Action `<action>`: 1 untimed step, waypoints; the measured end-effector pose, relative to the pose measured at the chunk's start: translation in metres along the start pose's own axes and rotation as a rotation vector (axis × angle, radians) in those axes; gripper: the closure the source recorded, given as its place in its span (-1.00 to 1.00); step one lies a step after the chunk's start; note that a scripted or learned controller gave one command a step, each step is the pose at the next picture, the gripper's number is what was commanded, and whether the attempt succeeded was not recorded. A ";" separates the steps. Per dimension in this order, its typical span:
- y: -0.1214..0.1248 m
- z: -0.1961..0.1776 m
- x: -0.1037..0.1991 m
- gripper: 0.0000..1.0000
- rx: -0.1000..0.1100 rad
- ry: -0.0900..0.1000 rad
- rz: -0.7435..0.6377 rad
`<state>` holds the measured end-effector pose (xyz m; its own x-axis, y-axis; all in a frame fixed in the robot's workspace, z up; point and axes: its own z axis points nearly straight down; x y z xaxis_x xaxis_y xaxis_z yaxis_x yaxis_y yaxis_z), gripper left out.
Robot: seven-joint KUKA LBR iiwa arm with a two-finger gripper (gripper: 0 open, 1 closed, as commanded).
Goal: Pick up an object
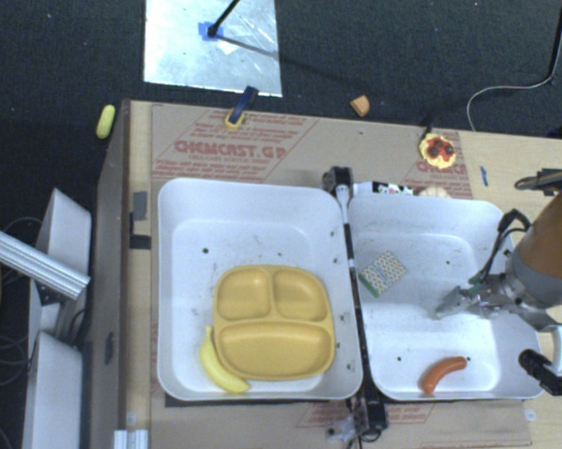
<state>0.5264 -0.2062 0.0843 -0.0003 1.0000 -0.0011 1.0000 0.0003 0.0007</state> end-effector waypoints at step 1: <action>0.029 0.000 0.000 -1.00 -0.002 0.000 -0.003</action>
